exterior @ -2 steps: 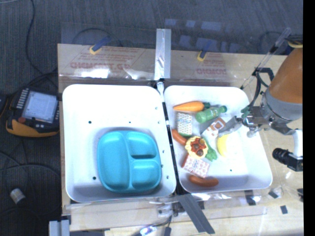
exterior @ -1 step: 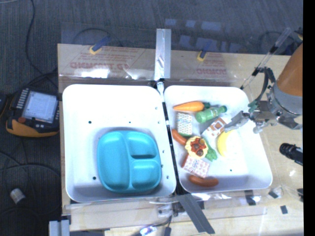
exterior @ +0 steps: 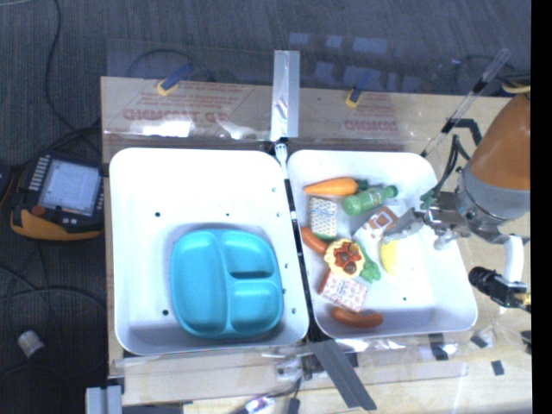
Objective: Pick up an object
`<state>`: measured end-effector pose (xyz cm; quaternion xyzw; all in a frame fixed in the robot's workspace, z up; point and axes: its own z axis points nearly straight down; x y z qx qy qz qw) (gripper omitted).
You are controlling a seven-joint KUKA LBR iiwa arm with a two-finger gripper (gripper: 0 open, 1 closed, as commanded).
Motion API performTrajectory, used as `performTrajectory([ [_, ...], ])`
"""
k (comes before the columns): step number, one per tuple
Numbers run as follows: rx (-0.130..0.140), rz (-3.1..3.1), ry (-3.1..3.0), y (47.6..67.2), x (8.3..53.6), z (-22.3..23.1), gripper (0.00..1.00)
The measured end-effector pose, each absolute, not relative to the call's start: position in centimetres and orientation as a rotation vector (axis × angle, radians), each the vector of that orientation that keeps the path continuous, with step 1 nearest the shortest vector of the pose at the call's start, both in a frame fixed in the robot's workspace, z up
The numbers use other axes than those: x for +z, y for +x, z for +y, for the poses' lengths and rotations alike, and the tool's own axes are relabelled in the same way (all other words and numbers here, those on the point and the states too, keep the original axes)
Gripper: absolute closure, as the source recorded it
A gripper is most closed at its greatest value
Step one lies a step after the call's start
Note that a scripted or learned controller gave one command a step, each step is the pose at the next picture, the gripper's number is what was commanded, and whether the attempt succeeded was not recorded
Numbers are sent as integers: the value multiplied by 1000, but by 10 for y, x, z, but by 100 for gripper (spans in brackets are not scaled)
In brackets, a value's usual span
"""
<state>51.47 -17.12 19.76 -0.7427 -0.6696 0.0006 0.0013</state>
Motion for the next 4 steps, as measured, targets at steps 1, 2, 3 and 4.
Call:
performTrajectory([
  [1,6,-1995,-2430,505,323,-178,0],
  [2,3,-2103,-2330,530,196,-172,0],
  [3,-9,-2329,-2126,554,99,-175,0],
  [4,-11,-2327,-2121,553,107,-172,100],
])
